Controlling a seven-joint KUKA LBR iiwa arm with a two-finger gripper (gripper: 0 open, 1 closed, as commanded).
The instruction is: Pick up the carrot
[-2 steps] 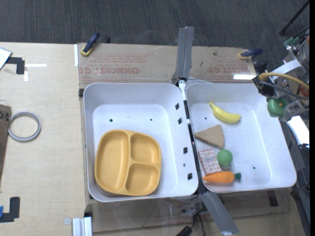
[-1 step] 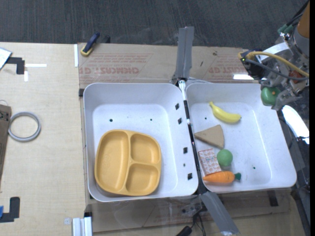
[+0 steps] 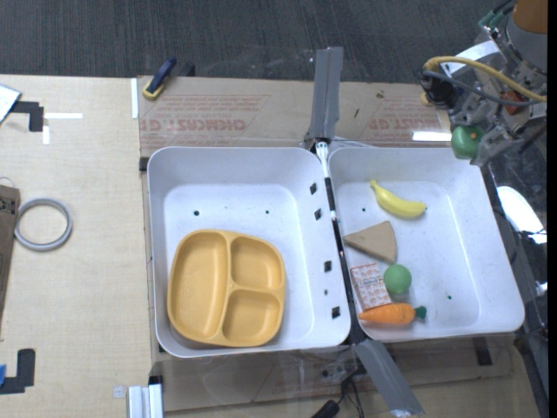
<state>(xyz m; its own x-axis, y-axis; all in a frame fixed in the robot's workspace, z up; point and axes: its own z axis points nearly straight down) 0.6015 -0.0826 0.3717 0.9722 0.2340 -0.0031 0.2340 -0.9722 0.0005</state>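
The orange carrot [image 3: 388, 315] lies on its side along the front wall of the right bin [image 3: 474, 233], its green top pointing right. A small red-and-white packet [image 3: 369, 286] and a green ball [image 3: 398, 278] sit just behind it, close or touching. My gripper [image 3: 474, 139] is far from the carrot, above the bin's back right corner. A small green round fruit [image 3: 466, 141] sits between its fingers, off the bin floor.
A banana [image 3: 398, 200] and a tan wedge [image 3: 372, 241] lie further back in the right bin. The left bin [image 3: 174, 181] holds a yellow divided plate [image 3: 228, 287]. A tape roll [image 3: 39, 223] lies on the bench at left.
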